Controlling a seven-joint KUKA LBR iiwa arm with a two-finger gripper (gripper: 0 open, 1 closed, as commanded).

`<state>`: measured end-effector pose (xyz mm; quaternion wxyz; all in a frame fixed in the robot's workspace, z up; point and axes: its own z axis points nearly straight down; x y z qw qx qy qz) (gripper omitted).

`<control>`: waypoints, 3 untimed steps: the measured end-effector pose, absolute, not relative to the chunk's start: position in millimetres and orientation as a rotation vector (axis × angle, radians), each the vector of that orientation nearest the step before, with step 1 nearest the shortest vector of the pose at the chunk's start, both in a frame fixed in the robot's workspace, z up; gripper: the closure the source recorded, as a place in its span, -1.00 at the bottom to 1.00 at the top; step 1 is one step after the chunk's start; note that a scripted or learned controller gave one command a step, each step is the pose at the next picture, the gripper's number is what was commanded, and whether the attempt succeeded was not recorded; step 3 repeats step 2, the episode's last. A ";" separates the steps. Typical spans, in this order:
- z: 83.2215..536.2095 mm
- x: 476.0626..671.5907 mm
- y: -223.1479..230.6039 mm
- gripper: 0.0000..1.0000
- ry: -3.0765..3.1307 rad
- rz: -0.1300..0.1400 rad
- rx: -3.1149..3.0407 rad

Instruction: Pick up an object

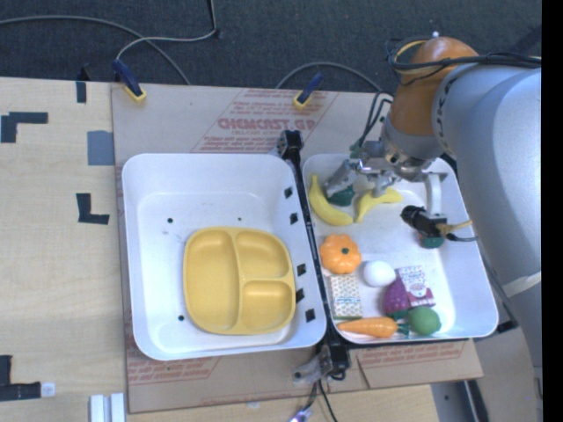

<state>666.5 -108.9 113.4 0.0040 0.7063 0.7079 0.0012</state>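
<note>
My gripper (354, 183) hangs low over the far left corner of the right bin (466, 262). It is directly above two yellow bananas: one (327, 211) curves along the bin's left wall, the other (375, 202) lies just right of it. Nothing can be seen held. Nearer the front lie an orange pumpkin (339, 254), a white egg (379, 273), a cracker box (346, 296), purple grapes (397, 298), a pink packet (415, 281), a green fruit (425, 321) and a carrot (368, 327).
The left bin (149, 236) holds a yellow divided plate (238, 280). A black clip divider (303, 236) runs between the bins. The big grey arm (493, 148) covers the right bin's far right side.
</note>
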 end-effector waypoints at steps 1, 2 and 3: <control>87.1 669.6 -102.0 -1.00 2.211 -0.007 2.214; 93.6 668.9 -97.0 1.00 2.222 -0.005 2.217; 93.6 668.9 -97.0 1.00 2.222 -0.005 2.217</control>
